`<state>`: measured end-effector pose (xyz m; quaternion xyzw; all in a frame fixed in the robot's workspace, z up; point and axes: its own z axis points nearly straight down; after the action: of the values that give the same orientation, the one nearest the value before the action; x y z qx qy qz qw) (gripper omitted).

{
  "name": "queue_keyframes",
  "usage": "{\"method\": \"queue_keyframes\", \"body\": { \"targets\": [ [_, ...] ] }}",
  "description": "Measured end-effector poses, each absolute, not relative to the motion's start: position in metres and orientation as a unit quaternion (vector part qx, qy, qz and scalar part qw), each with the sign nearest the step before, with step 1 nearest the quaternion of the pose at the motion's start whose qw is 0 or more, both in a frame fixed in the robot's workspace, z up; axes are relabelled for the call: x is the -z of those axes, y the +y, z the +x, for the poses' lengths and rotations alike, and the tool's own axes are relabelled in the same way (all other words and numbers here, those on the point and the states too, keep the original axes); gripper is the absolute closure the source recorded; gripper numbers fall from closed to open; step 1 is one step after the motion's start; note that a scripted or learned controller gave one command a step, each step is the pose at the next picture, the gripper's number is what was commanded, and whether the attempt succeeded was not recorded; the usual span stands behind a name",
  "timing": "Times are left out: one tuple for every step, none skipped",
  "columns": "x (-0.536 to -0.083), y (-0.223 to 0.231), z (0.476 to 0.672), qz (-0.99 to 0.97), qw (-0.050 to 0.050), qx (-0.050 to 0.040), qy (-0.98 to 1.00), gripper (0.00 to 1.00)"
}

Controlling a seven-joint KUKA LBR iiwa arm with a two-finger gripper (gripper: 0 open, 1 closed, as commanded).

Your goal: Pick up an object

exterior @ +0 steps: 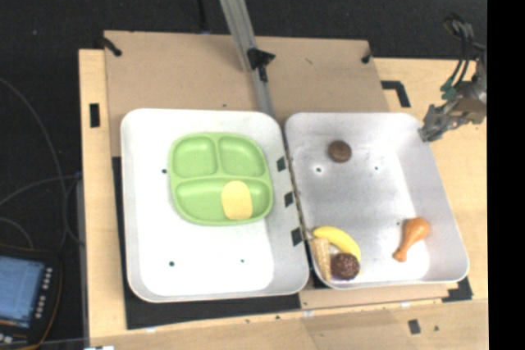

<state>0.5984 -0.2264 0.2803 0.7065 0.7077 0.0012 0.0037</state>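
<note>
A brown round object (340, 150) lies at the far side of the right bin (385, 201), alone on bare floor. Along the near edge lie a banana (338, 240), a dark ball (345, 265) touching it, and an orange drumstick (411, 238) to their right. The left bin (148, 258) holds a green divided plate (220, 178) with a yellow piece (237, 200). The end effector (439, 120) hovers over the right bin's far right corner; whether it is apart or together I cannot tell.

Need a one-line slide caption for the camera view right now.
Gripper at right bin's far corner; banana, drumstick inside.
</note>
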Motion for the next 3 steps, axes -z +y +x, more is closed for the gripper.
{"method": "queue_keyframes", "body": {
  "targets": [
    [-0.267,-0.174,0.593,0.705,0.001,-0.0003,0.709,1.0],
    [-0.272,-0.122,0.578,0.705,0.0,-0.0007,0.709,1.0],
    [-0.269,-0.066,0.579,0.705,0.0,-0.0009,0.71,1.0]
  ]
}}
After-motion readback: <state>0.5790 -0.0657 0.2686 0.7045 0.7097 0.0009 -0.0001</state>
